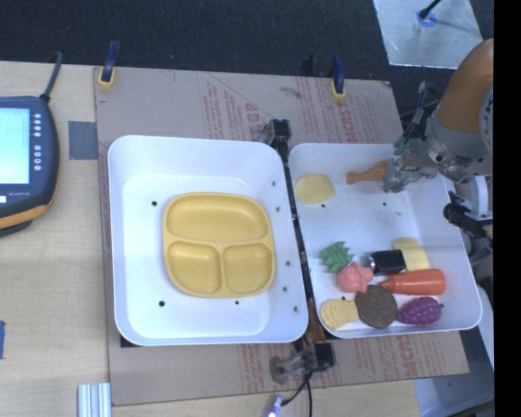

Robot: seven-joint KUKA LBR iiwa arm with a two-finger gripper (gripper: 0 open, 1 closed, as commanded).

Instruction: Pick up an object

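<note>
Two white bins side by side on the surface, over a sheet of cardboard. Left bin: holding a yellow divided tray, three compartments, sitting about mid-bin. Right bin: crowded with toy food. Pale yellow lump near the upper left corner, close to the divider. Orange-brown drumstick up top, thin end pointing left. Claw down right at the thick end of that drumstick, low over the bin's upper right part; open or closed, cannot tell, and no telling whether anything sits gripped. Orange band of the arm rising off to the right. Lower down, a cluster: green leafy piece, pink piece just below it, small black block beside that, yellow chunk to the right. Orange carrot lying flat under them. Along the front wall, tan cracker, brown disc overlapping it, purple grapes at the right. Handheld pendant resting far left on the surface, well apart from both bins.
</note>
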